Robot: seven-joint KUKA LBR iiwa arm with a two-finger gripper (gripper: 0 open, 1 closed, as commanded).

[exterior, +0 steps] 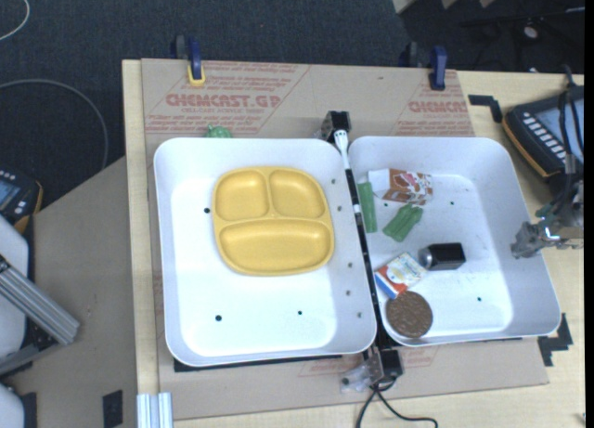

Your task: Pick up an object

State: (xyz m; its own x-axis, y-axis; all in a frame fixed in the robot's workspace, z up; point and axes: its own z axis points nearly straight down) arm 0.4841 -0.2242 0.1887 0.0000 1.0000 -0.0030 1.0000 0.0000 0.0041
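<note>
**Gripper at the right rim, objects clustered along the right bin's left side**

Two shallow white bins sit side by side on a brown board clamped to the bench. The left bin (186,259) carries a yellow divided plate (274,220), lying flat in the bin's upper middle with its two small sections toward the far edge and the long section toward the near edge.

The right bin (492,231) holds all the small things, grouped toward its left half. A green strip (367,206) lies right against the left wall, running lengthwise along it. Just beside it, toward the middle, a shorter green piece (403,223) lies at a slant. Above these, near the far edge, rests a white packet with red and brown print (401,185). A small black block (443,255) lies near the bin's centre. Between that block and the left wall sits a small white packet with red and blue marks (397,273), tilted. Just below it, at the near left corner, a brown round disc (409,314) lies flat against the near rim.

The gripper (536,237) is at the right bin's right rim, well apart from every object, with nothing between its fingers. It is small and blurred here, so whether the fingers are apart or together cannot be told.
</note>
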